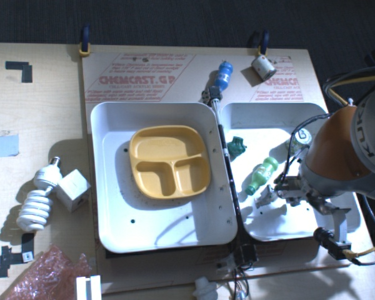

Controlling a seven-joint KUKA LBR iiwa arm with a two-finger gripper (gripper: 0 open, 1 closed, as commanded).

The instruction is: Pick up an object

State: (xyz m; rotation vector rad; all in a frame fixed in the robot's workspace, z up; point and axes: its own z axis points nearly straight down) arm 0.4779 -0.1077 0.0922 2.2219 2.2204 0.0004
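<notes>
Right bin (337,114), on the counter: green bottle (260,175) judged light, stiff, slippery; grasp mid-body. Gripper (276,191) adjacent, finger state indeterminable.

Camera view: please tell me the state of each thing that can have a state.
Yellow divided tray: upright, lying in the left bin.
Green bottle: lying on its side in the right bin.
Small teal object: resting in the right bin, apart from the bottle.
Gripper: low over the right bin, beside the bottle.
</notes>
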